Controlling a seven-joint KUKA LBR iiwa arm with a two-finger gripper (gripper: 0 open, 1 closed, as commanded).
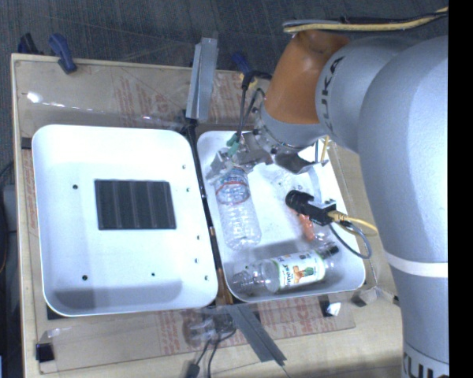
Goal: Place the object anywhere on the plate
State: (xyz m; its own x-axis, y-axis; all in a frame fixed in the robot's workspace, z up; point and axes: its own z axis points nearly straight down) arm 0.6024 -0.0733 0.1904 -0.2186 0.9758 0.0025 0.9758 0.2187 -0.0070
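Gripper (235, 154) poised low in the right bin (274, 231), just above the cap of the unlabelled clear bottle (239, 211), presumably lined up for a pick; could not tell whether open or closed. Needed carrying across to the ridged dark plate (135, 204), left bin (63, 172).

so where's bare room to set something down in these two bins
Left bin: bare white floor all round the dark plate, and the plate top too. Right bin is crowded: clear bottle, labelled bottle, pincer over its far end.
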